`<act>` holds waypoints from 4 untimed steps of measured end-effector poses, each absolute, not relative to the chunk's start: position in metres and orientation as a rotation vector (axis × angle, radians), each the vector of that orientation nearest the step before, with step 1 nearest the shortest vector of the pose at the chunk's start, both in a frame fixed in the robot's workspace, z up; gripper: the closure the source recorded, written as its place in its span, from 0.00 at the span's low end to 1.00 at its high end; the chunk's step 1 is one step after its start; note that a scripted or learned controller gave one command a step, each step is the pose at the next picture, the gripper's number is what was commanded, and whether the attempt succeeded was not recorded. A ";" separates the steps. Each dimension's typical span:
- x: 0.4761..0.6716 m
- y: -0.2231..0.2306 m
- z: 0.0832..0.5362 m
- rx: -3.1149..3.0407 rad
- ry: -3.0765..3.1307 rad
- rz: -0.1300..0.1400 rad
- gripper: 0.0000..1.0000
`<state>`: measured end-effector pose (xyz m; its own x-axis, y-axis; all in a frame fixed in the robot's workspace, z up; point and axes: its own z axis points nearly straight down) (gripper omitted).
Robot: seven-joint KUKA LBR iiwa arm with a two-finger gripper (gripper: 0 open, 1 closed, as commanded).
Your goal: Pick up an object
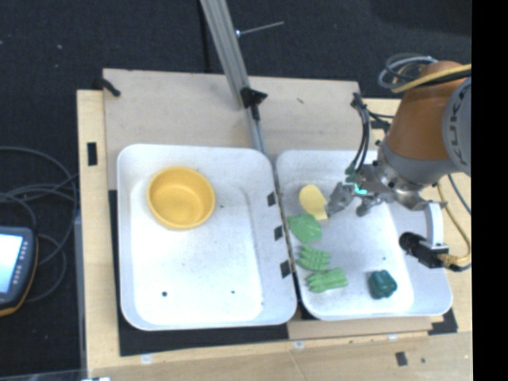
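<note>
The grey arm (429,125) reaches in from the right, claw (355,199) hanging low, fingers spread.

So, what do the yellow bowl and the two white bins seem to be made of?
The yellow bowl looks like moulded plastic: one even colour, a smooth matt surface, a soft rounded rim. The left bin and the right bin look like thin formed plastic too, with rounded corners and a dull white finish, though painted metal cannot be ruled out.

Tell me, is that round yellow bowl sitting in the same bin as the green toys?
No, the round yellow bowl sits in the left white bin.
</note>
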<state>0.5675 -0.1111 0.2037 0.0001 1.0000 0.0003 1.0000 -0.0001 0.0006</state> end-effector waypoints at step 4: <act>0.573 -0.113 0.121 2.223 2.218 0.002 1.00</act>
<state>0.5730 -0.1128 0.1207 0.0024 1.0000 0.0002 1.0000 -0.0024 0.0017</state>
